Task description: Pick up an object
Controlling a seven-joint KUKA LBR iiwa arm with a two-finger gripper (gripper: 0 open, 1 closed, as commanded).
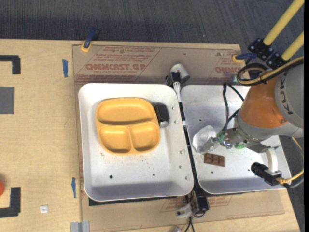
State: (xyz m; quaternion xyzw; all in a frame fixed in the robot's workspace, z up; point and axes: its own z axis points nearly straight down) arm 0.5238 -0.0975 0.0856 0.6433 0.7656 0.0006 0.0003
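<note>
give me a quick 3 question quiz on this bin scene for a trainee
1. True or false: the yellow tray lies in the right bin.
2. Which thing lies nearest the gripper? A) brown chocolate-like bar B) yellow tray C) black object
3. Fill in: the yellow tray has ___ compartments.

Key: 1 false, it lies in the left bin. 2 A. 3 three.

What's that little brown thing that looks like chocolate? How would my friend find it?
Look in the right bin, the one under the grey and orange arm. Near the bin's left side, just below a crumpled clear wrapper, lies the small brown bar. It is the only flat, dark brown rectangle there, ridged like chocolate squares.
</note>
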